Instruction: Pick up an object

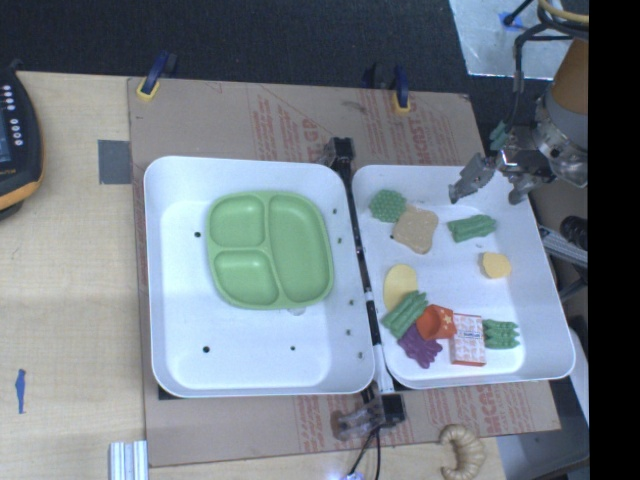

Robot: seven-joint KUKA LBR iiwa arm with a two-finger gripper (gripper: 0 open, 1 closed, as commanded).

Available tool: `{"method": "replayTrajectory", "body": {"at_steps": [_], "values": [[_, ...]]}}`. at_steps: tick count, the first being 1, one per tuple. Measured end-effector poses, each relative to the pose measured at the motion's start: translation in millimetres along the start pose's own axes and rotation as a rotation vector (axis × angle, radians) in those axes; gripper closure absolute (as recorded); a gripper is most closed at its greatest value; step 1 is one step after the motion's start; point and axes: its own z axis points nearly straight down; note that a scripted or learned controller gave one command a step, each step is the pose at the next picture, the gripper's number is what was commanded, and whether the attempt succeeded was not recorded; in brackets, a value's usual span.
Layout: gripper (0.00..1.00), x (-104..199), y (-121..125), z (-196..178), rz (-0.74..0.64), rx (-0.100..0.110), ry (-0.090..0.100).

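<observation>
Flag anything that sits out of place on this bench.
One item: a tan curled object lies on the bench outside both bins, below the right bin. The other items sit inside that bin; the green divided plate sits in the left bin.

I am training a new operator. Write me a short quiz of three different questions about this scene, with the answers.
1. True or false: the green plate lies in the left bin.
2. Which is nearest the gripper? A. purple toy B. green block C. plate
3. Fill in: the bread slice lies in the ____ bin.

Key: 1 true; 2 B; 3 right.
</observation>
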Motion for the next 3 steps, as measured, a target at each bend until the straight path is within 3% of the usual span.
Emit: {"method": "replayTrajectory", "body": {"at_steps": [1,2,3], "values": [[0.00,3.1,38.9,126.2,-0.005,0.006,0.000],[0.00,7.8,41.2,186.6,-0.005,0.004,0.000],[1.00,6.4,41.9,172.2,-0.005,0.002,-0.001]]}}
